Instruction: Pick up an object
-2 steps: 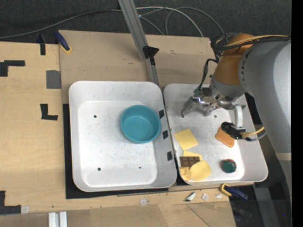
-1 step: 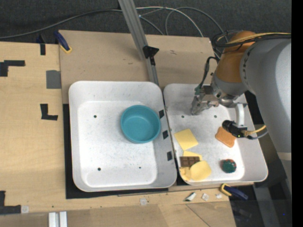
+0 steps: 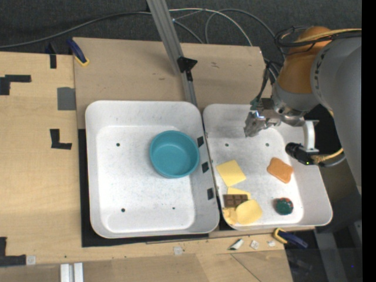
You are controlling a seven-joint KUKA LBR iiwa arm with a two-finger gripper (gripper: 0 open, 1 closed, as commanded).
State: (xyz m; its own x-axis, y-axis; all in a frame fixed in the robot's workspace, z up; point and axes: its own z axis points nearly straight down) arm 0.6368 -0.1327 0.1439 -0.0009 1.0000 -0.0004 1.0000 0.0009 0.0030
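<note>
Jaws (image 3: 254,128) hung over the right bin's (image 3: 311,219) far end; whether spread or pressed together I couldn't tell. Nearest object, a yellow square block (image 3: 231,172), lay flat toward the camera and slightly leftward, an orange block (image 3: 280,170) alongside.

A: What's on the bench (image 3: 35,157) besides the bins?

B: Black tape marks (image 3: 59,138) on the left, a grey patch (image 3: 66,98), and a blue-and-yellow clamp (image 3: 78,51) at the upper left.

A: Anything else?

B: A grey pole (image 3: 170,40) slanting down to between the 2 bins, cables (image 3: 223,22) behind it, and another clamp (image 3: 289,237) at the lower right.
</note>
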